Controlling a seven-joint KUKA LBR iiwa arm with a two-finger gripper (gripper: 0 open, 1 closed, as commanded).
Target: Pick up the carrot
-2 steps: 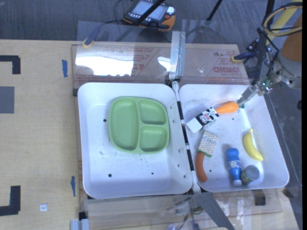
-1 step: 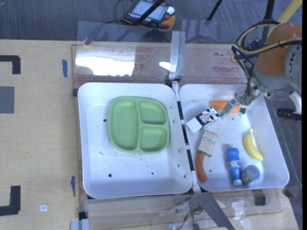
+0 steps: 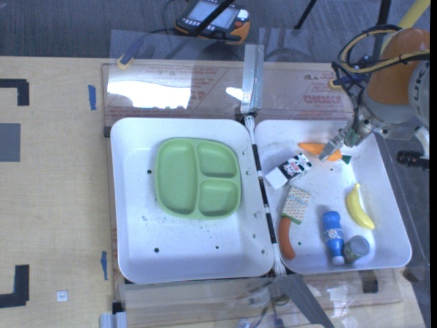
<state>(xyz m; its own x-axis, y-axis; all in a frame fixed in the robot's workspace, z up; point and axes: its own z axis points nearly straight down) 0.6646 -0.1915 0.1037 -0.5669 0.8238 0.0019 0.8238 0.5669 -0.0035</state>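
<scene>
The carrot (image 3: pixel 313 147) is a small orange piece lying near the back of the right bin (image 3: pixel 389 203). My gripper (image 3: pixel 339 147) comes down from the arm at the upper right and sits right over the carrot's right end. Orange shows on both sides of the gripper tip. The carrot looks to be resting on the bin floor.
In the right bin, a black-and-white carton (image 3: pixel 295 165) and a white box (image 3: pixel 276 178) lie left of the carrot. Nearer the front are a patterned packet (image 3: pixel 296 204), a red sausage (image 3: pixel 287 238), a blue bottle (image 3: pixel 332 234), a can (image 3: pixel 356 249) and a banana (image 3: pixel 359 208). A green divided plate (image 3: pixel 198 178) sits in the left bin.
</scene>
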